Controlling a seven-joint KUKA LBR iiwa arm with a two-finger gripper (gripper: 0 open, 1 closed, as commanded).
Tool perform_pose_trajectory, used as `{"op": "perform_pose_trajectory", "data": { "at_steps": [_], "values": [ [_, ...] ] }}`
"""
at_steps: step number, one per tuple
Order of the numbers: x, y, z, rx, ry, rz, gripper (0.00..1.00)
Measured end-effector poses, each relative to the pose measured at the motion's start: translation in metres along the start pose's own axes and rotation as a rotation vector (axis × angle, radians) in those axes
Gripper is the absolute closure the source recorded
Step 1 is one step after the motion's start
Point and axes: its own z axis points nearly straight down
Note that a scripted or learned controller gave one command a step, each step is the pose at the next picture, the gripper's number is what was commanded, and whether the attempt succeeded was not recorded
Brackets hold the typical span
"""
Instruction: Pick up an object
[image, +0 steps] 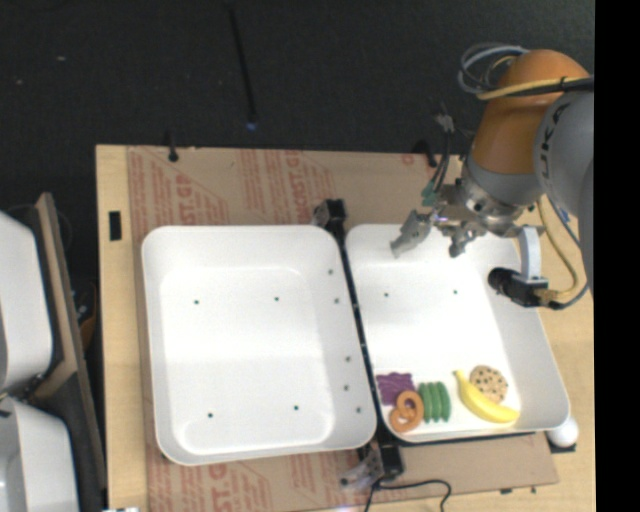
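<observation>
**Toy food bunched at lower edge, gripper idle at top of right bin**

Lower right of frame, along the right bin's (450, 300) bottom edge: a row of small items, touching or nearly so. A purple piece (396, 385), an orange ring (408, 412) just below it, a green piece (435, 400), a yellow banana (487, 405), and a speckled cookie (488, 380) resting against the banana.

All look like light, rigid toy food, likely smooth and a bit slippery. The banana seems the best pick, taken across its middle; the ring lies flat and offers little.

The purple and green shapes are too small to identify. The left bin (245, 340) sits mid-frame.

Upper right: the gripper (432, 236) hangs with fingers spread, holding nothing, well apart from the items.
</observation>
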Motion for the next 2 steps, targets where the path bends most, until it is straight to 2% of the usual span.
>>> {"op": "perform_pose_trajectory", "data": {
  "at_steps": [1, 2],
  "values": [
    [-0.044, -0.013, -0.014, -0.001, -0.001, 0.003, 0.0],
    [-0.043, -0.012, -0.024, -0.001, 0.0, 0.001, 1.0]
  ]
}}
